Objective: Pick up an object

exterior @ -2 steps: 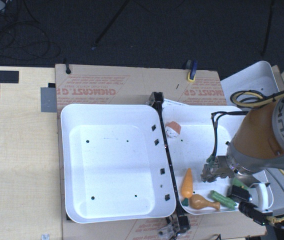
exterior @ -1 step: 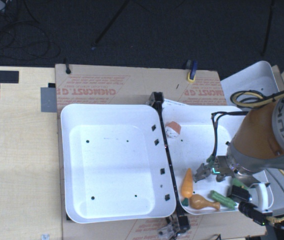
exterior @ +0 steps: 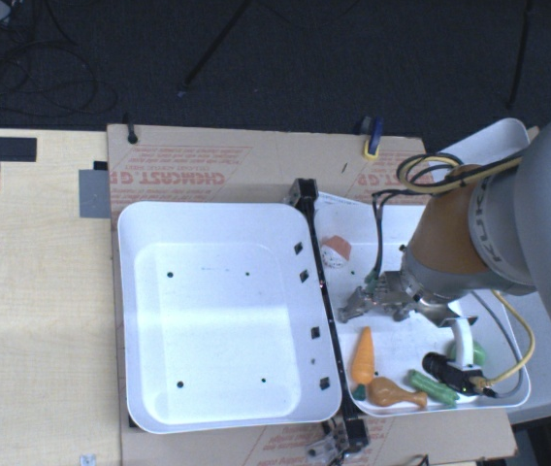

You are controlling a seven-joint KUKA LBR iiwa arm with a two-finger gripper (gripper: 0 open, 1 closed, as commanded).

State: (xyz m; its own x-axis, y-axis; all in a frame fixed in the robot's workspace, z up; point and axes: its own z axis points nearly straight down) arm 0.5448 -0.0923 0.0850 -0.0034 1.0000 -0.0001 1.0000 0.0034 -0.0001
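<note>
Hand [exterior: 365, 301] low in the right bin [exterior: 518, 393]
Its state I cannot tell; the orange carrot [exterior: 363, 355], probably light and stiff, suits a mid-body grasp

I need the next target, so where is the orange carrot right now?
The orange carrot lies in the right bin, near its front left corner, just below the gripper and above the tan gourd-shaped toy.

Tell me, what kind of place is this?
Probably a robotics lab test bench. A robot arm reaches into one of two white bins taped-up on cardboard, over toy items like a carrot, with loose cables on the floor behind.
</note>
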